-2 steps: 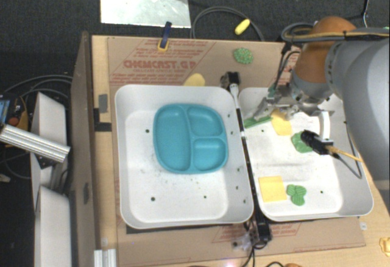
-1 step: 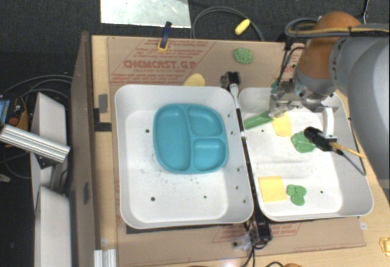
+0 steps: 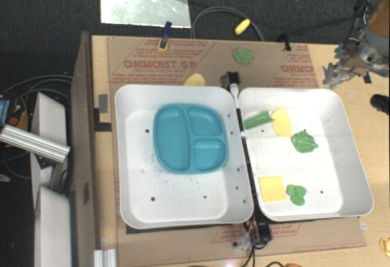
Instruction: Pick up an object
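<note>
The right bin [image 3: 350,156] holds several small items. A green pod-like piece [image 3: 257,119] lies by its left wall, with a pale yellow lump [image 3: 281,122] beside it. Further right is a green leafy piece [image 3: 304,141]. Toward the near edge a yellow square block [image 3: 271,188] sits next to a small green piece [image 3: 297,194]. My gripper [image 3: 337,74] hangs at the upper right, beyond the right bin's far right corner and apart from every item. Nothing shows in its grasp.
The left bin [image 3: 137,199] holds a blue divided tray [image 3: 190,138]. On the cardboard behind the bins lie a green round piece [image 3: 244,55], a yellow piece [image 3: 195,80] and a clamp [image 3: 163,40]. A metal bar [image 3: 33,142] sticks out at the left.
</note>
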`<act>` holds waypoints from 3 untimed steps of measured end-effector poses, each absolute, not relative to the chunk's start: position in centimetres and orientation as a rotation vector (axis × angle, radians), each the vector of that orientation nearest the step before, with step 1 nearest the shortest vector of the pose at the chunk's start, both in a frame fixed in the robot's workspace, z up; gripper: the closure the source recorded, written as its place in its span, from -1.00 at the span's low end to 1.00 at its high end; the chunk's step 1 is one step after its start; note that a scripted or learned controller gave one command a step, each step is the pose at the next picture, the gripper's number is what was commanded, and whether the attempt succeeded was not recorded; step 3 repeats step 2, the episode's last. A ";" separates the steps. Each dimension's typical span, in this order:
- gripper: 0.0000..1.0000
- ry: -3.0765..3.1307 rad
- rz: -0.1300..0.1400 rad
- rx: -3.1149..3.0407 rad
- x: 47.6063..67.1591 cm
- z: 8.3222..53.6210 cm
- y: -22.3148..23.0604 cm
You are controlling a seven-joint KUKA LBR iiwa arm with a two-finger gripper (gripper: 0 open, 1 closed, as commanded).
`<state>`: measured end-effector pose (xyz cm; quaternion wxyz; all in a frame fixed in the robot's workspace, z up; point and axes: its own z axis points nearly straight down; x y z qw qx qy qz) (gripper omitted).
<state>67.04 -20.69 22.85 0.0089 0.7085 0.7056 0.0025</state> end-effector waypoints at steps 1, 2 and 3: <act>1.00 2.226 0.004 2.212 66.9 23.7 -15.8; -1.00 2.224 0.002 2.214 66.9 23.7 -16.0; -1.00 2.224 0.002 2.214 66.9 23.7 -16.0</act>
